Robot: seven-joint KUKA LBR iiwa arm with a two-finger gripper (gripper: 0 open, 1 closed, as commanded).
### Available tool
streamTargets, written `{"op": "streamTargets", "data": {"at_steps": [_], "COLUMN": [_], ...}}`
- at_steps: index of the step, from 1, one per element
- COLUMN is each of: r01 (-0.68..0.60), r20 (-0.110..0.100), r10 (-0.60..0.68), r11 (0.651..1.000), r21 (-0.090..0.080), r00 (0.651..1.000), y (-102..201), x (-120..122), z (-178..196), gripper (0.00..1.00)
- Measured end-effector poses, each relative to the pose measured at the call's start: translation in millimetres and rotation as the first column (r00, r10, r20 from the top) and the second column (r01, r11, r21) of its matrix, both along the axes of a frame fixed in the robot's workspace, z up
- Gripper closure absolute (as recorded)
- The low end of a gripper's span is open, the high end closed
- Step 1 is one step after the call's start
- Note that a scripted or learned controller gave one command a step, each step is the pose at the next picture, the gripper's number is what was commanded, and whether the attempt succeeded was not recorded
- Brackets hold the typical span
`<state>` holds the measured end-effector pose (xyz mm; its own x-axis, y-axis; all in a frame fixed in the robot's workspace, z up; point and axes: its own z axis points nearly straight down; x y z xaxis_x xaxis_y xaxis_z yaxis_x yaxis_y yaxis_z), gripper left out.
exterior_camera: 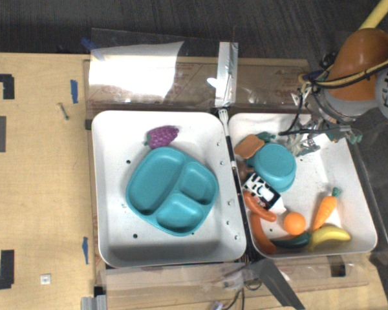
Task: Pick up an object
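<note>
Orange plastic carrot (pixel 324 210) remains in your right white bin (pixel 365 192); gripper (pixel 308 141) state cannot be determined, nothing visibly held.

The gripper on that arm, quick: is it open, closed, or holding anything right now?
Gripper: cannot be told. It sits over the top edge of the right bin, with nothing seen between its fingers.

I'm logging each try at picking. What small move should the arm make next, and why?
Probably lower the gripper toward the teal bowl, which lies just beside it in the right bin; the other toys crowd the bin's near edge.
</note>
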<state>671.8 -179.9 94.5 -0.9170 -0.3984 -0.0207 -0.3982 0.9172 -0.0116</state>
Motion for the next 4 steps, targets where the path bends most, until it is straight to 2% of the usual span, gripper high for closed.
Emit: {"op": "streamTargets", "data": {"at_steps": [1, 2, 3, 4], "r01": [0.138, -0.066, -0.443, -0.401], "r20": [-0.002, -0.019, -0.016, -0.016], "r10": [-0.138, 0.066, 0.443, 0.401], "r11": [0.99, 0.998, 0.896, 0.916], "r21": [0.004, 0.003, 0.001, 0.001], "r00": [0.99, 0.998, 0.896, 0.916], "y": [41, -45, 45, 77], "x": [0, -5, -2, -3], "z": [110, 23, -7, -6], "gripper": [1.0, 1.0, 1.0, 1.0]}}
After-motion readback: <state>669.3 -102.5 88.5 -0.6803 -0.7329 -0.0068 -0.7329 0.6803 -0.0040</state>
